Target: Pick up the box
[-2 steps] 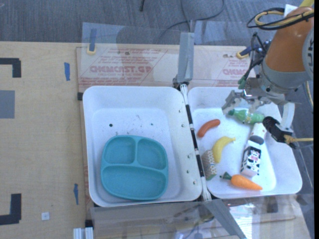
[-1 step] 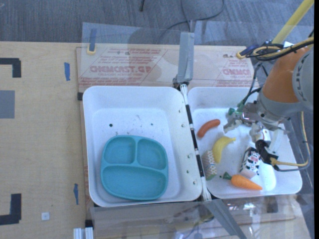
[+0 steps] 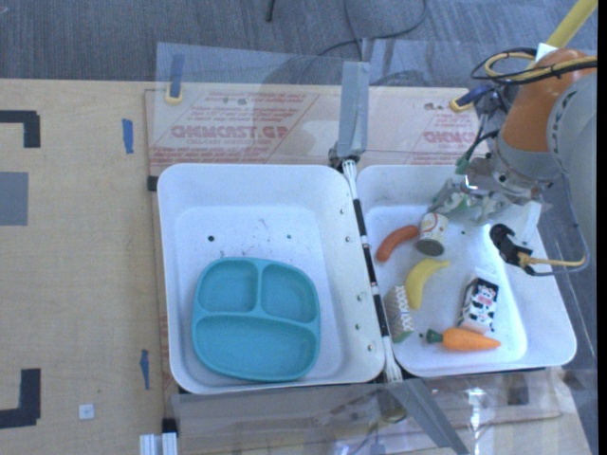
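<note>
While the arm reaches in from the right of the camera view, its tool [image 3: 444, 214] hangs low over the far part of the right bin [image 3: 555, 344], just beside a small round object [image 3: 430, 246] and an orange sausage-shaped toy [image 3: 395, 242]. How wide the tool stands I cannot tell. The box [image 3: 481, 304], white with black cow patches, lies flat in the near half of that bin, well apart from the tool, with a carrot [image 3: 464, 340] touching its near end and a banana [image 3: 420, 280] to its left. To grasp well, I judge the tool should travel over the box's middle and close across its narrow sides, clear of the carrot. A teal divided plate [image 3: 254, 319] sits in the left bin [image 3: 180, 197].
</note>
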